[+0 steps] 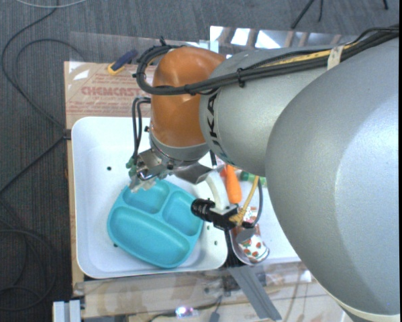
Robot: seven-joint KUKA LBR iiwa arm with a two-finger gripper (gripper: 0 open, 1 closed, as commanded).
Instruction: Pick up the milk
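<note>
My gripper (144, 172) hangs low over the left white bin (96, 153), right at the far edge of a blue three-compartment plate (154, 225). Nothing can be made out in it. A white upright object (215, 190) stands at the divide between the bins, partly hidden by the arm; I cannot tell whether it is the milk. The grey arm with its orange band (180, 99) covers most of the right bin.
An orange carrot (231, 183) lies in the right bin beside a yellow cable. A black fitting (209, 210) and a strawberry-patterned bowl (252, 245) sit near the front. A cardboard sheet (100, 89) lies behind the left bin.
</note>
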